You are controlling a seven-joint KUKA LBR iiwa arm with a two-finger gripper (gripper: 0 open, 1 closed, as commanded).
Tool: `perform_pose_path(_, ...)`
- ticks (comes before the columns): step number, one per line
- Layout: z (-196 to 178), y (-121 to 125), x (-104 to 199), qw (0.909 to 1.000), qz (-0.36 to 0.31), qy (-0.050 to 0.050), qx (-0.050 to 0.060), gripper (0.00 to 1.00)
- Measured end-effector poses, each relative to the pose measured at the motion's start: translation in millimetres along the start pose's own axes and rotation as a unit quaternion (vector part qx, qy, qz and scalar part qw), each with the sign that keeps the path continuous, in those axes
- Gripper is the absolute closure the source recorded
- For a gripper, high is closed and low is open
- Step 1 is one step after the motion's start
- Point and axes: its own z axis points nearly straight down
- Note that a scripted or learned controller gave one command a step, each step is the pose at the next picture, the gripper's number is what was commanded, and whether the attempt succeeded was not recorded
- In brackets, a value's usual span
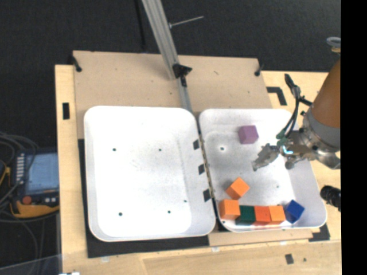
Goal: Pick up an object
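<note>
My gripper (pixel 266 156) hangs over the middle of the right bin (pixel 217 122), reaching in from the right edge. A purple cube (pixel 248 134) lies up and to the left of it, apart from it. Below the gripper, an orange cube (pixel 238 187) sits turned at an angle. Along the bin's front wall runs a row of blocks: an orange one (pixel 230 208), a green one (pixel 247 214), two more orange ones (pixel 269 213), and a blue one (pixel 294 210) at the right end. I see nothing held by the gripper.
The left bin (pixel 137 171) holds nothing but a few dark specks. A slanted metal rail (pixel 163 33) runs from the top of the view down to the divider between the bins. A handheld controller with cables (pixel 34 179) lies off the bench's left edge.
</note>
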Motion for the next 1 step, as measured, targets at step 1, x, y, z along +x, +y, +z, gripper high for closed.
perform_pose_path(1, -2.1, 0.6, -0.3, 1.0, 0.002, 0.0, -0.003, 0.0)
